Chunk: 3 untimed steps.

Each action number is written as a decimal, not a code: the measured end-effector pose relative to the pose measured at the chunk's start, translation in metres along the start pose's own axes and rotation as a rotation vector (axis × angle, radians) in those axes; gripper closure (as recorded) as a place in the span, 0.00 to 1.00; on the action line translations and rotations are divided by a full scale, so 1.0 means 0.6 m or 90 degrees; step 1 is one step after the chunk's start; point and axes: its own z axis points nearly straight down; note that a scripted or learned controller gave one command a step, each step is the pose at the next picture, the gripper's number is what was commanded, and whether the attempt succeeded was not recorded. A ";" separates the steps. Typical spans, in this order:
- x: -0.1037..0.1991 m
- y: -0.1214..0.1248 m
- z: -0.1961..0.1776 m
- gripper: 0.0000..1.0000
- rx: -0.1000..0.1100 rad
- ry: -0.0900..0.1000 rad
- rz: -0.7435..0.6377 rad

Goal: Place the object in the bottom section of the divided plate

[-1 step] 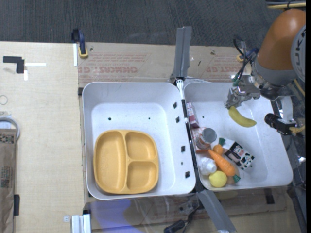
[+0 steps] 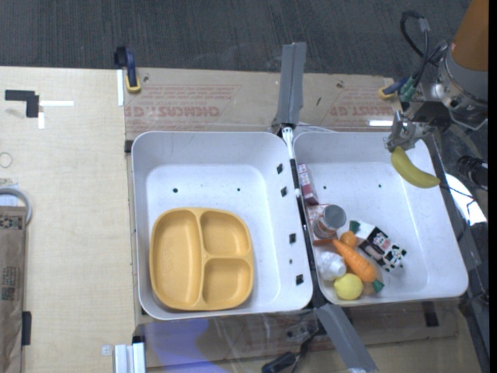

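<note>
The yellow divided plate [image 2: 202, 256] lies in the left bin [image 2: 155, 169], with one large section on its left and two smaller ones on its right, all bare. At the far right edge of the right bin [image 2: 373, 179], my gripper [image 2: 401, 140] is shut on the upper end of a yellow banana [image 2: 413, 171]. The banana hangs below the fingers and slants down to the right, over the bin's back right corner. The arm comes in from the upper right.
At the front of the right bin lie a carrot [image 2: 356, 259], a lemon [image 2: 349, 287], a white garlic-like piece [image 2: 331, 266], a small can [image 2: 334, 216], a black-and-white toy [image 2: 382, 247] and a red packet [image 2: 304, 185]. A grey divider [image 2: 292, 84] stands between the bins.
</note>
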 end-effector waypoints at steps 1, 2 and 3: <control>-0.034 -0.041 -0.073 1.00 0.001 0.000 0.188; -0.133 -0.082 -0.121 1.00 0.001 -0.001 0.358; -0.209 -0.114 -0.171 1.00 0.002 -0.001 0.494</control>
